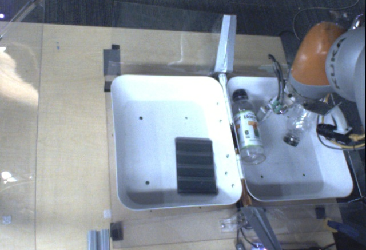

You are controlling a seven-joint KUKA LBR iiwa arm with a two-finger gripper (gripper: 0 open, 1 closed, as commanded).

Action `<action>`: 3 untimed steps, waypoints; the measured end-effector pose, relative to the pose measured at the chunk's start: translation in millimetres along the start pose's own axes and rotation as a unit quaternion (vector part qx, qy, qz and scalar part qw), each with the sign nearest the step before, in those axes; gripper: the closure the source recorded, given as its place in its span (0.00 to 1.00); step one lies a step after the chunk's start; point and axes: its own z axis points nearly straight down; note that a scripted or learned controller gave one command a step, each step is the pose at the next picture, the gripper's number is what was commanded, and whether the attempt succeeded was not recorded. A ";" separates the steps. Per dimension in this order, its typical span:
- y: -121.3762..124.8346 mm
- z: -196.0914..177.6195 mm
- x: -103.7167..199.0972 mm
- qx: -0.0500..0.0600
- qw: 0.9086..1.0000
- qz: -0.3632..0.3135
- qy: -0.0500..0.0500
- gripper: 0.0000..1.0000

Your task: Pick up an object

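The hand (284, 107) is hanging over the upper middle of the right bin (337, 180), below the arm's orange band (311, 55), and whether it is spread wide or drawn narrow cannot be told, since the grey wrist and the cabling are covering it. Just below and to the right of the hand, a small clear plastic bottle with a dark cap (295, 126) is lying tilted on the bin floor, cap pointing down and left; it is close to the hand, but nothing is showing it gripped. Further left, a larger clear bottle with a black cap and a white-and-green label (247, 129) is lying along the left wall of the same bin, cap toward the far rim and base toward the near side. A yellow and black cable (343, 137) is crossing the bin's right rim. Beyond the divider, the left bin (143, 94) is holding a black ribbed rectangular block (195, 166), lying flat near the near right corner, well apart from both bottles. Both bins are sitting side by side on the pale wooden desk (63, 146).
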 end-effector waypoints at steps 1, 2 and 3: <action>-3.9 -3.7 8.3 -0.005 1.000 0.012 -0.010 0.00; 18.5 -63.0 -23.6 -0.007 1.000 0.001 0.012 0.00; 28.7 2.3 -5.4 -0.005 0.999 -0.031 0.011 0.00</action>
